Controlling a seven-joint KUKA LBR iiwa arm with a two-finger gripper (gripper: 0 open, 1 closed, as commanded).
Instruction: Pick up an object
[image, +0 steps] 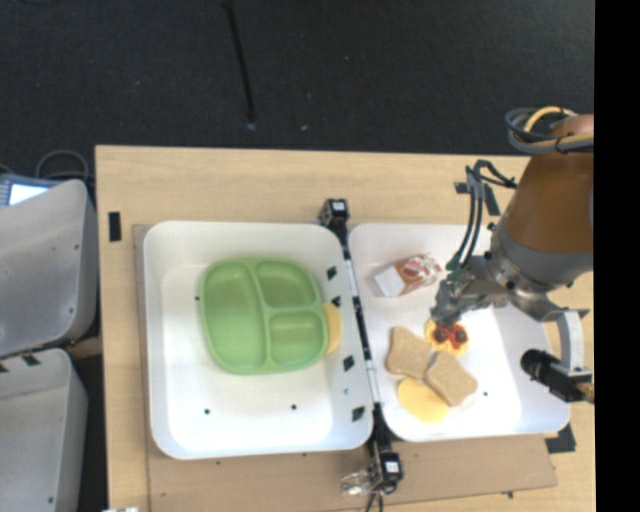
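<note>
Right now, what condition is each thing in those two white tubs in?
Green tray: flat, upright, in the left bin.
Yellow piece: partly tucked under the tray's right edge.
Wrapped packet: lying loose in the right bin.
Two bread slices: lying flat, overlapping.
Yellow disc: partly under the bread.
Claw: low over a small red-orange item.

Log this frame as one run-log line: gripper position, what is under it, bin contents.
gripper: low in right bin, over red-orange item | grasp: unconfirmed | nearby: bread slices, yellow disc, wrapped packet | left bin: green divided tray

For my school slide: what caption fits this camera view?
Robot gripper lowered over toy food in the right bin.
</note>
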